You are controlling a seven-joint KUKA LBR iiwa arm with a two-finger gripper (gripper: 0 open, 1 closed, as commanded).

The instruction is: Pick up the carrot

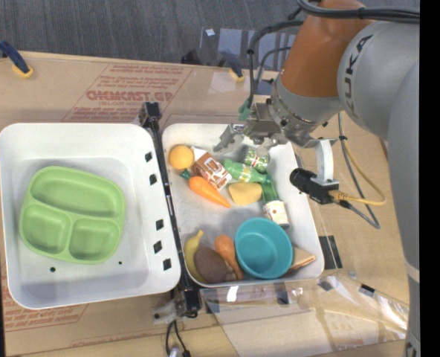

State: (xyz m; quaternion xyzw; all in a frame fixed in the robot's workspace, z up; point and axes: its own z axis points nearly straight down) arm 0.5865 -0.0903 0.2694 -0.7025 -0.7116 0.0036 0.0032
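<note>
We see the blue bowl [263,247] nearest us in the right bin [306,213], well below the fingers [244,138]. Farther back the carrot [207,191] lies flat, down and left of the fingers and apart from them, beside a small red box [212,171]. The fingers hang over the bin's far end; we cannot tell whether they are apart.

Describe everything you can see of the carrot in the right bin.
The carrot is a small orange cone that looks like smooth toy plastic, with no green top to be seen. It lies flat on the floor of the right bin, tip pointing toward the bin's middle. Its thick end sits under a small box, near an orange ball.
</note>
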